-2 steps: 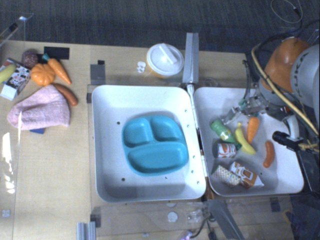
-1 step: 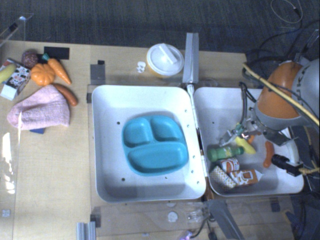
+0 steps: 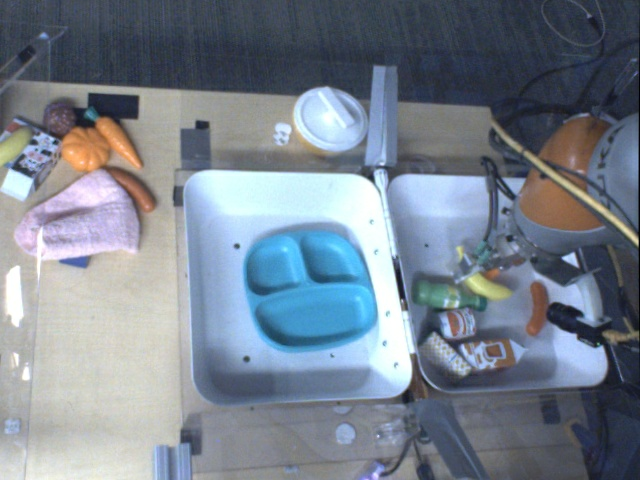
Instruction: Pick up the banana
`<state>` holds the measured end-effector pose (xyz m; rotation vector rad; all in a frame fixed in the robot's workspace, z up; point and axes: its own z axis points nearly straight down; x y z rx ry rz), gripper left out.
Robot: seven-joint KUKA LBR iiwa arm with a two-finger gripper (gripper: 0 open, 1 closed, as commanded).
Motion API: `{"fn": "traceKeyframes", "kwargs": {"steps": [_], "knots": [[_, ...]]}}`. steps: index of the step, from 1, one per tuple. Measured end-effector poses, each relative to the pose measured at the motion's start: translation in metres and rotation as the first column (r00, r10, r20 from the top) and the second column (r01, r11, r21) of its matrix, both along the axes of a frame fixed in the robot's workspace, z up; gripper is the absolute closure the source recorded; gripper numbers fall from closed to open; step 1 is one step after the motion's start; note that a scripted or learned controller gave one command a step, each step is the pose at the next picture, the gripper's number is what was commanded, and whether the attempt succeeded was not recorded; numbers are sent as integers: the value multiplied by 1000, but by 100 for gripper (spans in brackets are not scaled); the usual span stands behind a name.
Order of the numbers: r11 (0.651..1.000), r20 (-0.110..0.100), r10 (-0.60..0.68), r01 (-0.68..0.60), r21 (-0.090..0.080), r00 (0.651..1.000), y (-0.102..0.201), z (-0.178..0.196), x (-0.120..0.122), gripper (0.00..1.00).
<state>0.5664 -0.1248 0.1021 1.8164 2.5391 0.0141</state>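
Where the right bin (image 3: 440, 203) sits, banana (image 3: 485, 285) lying left-to-right, near fingers (image 3: 487, 258)

tool (image 3: 484, 260) low, arm from right

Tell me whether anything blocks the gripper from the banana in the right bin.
Nothing visible stands between them. The gripper is right at the banana, over its upper end, in the right bin. The green bottle lies against the banana's left side and could crowd the fingers, though it does not cover the fruit.
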Motion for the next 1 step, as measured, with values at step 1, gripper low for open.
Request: {"fn": "traceKeyframes", "kwargs": {"steps": [1], "knots": [[988,-16,-154,154,5,988,56,120,32,100]]}}
